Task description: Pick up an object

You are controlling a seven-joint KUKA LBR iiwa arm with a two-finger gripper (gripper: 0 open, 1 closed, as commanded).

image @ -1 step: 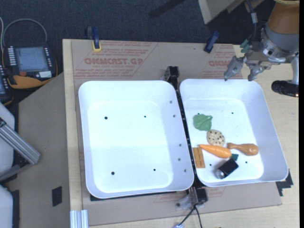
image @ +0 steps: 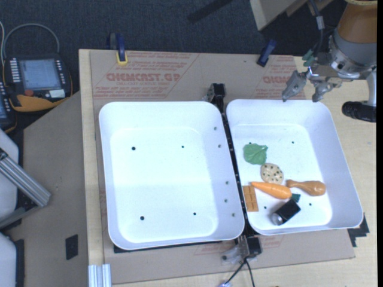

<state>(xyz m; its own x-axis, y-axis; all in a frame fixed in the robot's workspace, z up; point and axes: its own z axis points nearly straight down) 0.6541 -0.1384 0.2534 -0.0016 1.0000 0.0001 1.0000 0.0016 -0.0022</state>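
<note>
One orange carrot [image: 272, 189] lying slanted, pointed tip left, right bin [image: 335, 136].

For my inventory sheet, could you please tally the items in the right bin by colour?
Green: 1, the leaf
Tan, speckled: 1, the cookie
Orange: 1, the carrot
Brown: 2, the spoon-like piece and the small block
Black: 1, the black item
Total: 6
</note>
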